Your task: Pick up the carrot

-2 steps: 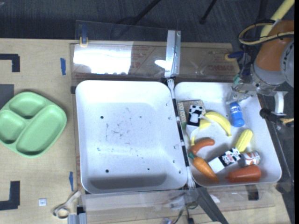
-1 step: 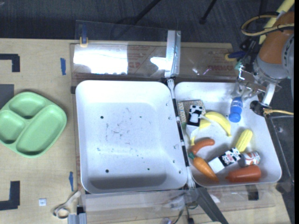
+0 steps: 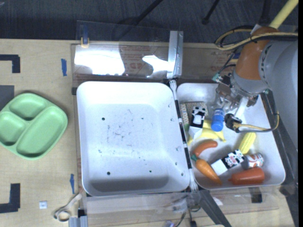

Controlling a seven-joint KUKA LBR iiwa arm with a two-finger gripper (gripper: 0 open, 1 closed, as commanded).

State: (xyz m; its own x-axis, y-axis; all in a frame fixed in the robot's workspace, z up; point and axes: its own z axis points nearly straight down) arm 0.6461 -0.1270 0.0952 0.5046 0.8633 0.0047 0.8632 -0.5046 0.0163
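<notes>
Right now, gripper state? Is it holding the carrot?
Gripper: open or shut cannot be told; it sits over the right bin's back. Carrot lies at the bin's front, not held.

A: What does the arm look like?
B: A thick, rounded grey metal arm with a glossy orange band above the wrist.
A: Any cables?
B: Yellow and black cables loop above the band; the wrist is cluttered silver metal fittings.

Carrot is seen lying at the right bin's front left, touching a red-orange sausage-shaped toy. The gripper is positioned above a blue bottle, well apart from the carrot.
</notes>
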